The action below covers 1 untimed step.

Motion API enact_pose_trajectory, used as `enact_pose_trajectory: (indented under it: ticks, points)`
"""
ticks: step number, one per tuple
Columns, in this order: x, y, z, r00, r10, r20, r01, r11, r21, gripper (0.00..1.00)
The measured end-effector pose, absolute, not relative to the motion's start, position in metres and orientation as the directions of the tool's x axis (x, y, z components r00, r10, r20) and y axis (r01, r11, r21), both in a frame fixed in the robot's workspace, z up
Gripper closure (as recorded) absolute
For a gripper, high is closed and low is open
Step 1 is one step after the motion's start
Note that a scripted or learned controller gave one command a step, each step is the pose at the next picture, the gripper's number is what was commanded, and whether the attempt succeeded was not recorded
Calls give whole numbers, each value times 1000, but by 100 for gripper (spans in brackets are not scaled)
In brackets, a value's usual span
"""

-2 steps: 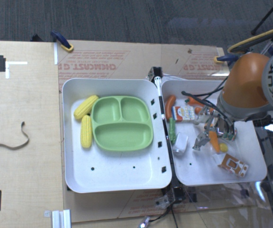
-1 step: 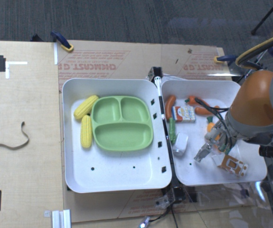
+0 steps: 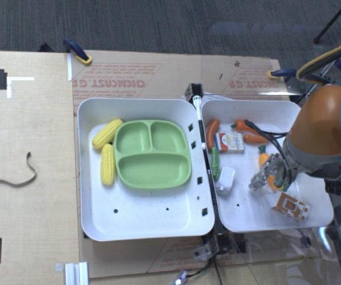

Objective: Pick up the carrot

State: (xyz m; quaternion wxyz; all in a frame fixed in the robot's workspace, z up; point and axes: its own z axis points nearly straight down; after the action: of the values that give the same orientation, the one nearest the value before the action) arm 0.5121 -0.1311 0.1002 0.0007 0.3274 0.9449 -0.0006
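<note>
Item 1, nearest you: the tabletop (image 3: 22, 218) is showing bare pale wood on the left, with a thin dark curl of cord (image 3: 13, 180) lying on it.

Item 2: a small brown-and-white printed box (image 3: 290, 206) is lying tilted near the front of the right bin (image 3: 259, 221).

Item 3: the pincer (image 3: 268, 180) is hanging low inside the right bin, just behind that box, under the grey arm with its orange band (image 3: 318, 129). You are not getting a clear look at its tips, so I cannot tell whether they are apart or together, and nothing is visibly sitting between them.

Item 4: a small pale block (image 3: 225, 179) is resting by the right bin's left wall.

Item 5: the left bin (image 3: 146, 218) is carrying a green divided tray (image 3: 152, 153). Two yellow corn cobs (image 3: 107, 150) are lying just left of the tray.

Item 6: a thin green piece (image 3: 214, 162) and a red sausage-shaped piece (image 3: 211, 132) are lying along the right bin's left wall, with a small carton (image 3: 230, 142) beside them.

Item 7, task item: the carrot (image 3: 252, 136) is lying toward the back of the right bin, right of the carton, partly crossed by a dark cable. It is sitting apart from the pincer.

Item 8, farthest: blue-and-yellow clamps (image 3: 78, 52) are gripping the cardboard sheet's far edge.
</note>
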Motion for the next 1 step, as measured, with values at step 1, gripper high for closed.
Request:
enact_pose_trajectory:
  ticks: [1]
  points:
    - [493,-36,192,-814,581,-1,581,814,1,100]
